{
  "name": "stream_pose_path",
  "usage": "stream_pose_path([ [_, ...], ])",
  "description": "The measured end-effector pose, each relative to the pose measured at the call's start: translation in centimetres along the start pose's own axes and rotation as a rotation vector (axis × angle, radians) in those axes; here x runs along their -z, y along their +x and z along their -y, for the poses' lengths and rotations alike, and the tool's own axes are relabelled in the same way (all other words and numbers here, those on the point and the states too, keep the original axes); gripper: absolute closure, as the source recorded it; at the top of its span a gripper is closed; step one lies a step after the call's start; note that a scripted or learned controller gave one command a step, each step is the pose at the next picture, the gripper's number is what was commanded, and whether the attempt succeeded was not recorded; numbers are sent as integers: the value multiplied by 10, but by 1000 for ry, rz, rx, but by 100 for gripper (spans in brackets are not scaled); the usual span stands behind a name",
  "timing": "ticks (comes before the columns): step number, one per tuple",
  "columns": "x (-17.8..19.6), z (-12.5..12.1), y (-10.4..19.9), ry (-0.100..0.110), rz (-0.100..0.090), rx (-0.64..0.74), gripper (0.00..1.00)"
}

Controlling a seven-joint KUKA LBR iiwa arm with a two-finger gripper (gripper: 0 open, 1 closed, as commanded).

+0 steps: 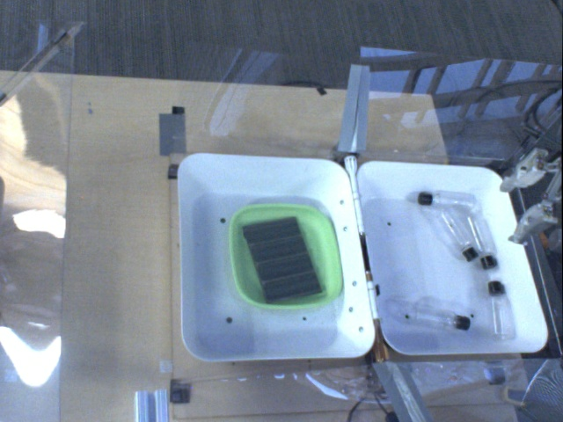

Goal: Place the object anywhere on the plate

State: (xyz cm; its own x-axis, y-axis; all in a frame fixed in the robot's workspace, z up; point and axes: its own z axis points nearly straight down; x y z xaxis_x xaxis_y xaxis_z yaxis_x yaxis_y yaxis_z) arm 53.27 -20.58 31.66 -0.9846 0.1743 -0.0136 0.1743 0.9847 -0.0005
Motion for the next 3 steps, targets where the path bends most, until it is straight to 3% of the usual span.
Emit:
stream_pose_path([
  [1, -41, 0, 1, -1, -2, -6, 0],
  [2, -56, -1, 0, -1, -2, 248, 0],
  [3, 46, 5, 26, 1, 2, 464, 0],
])
